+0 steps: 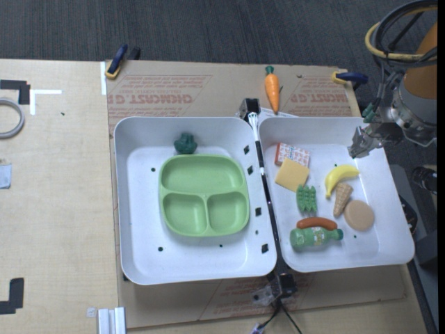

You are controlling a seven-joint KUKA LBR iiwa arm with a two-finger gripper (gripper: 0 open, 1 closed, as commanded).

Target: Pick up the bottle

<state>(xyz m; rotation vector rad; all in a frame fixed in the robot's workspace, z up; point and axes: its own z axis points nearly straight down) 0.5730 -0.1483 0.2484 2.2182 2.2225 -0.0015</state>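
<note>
You see the bottle (316, 237) lying on its side at the right bin's (396, 207) front, just below the sausage (317, 223). The gripper (363, 143) hovers well apart; its claw state I cannot tell.

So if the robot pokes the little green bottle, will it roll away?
Probably a bit. The small green plastic bottle lies on its side and looks round, so a push could roll it. The red toy sausage touching its far side may block it that way. It looks like light toy plastic, likely smooth enough to slip from the hand.
</note>
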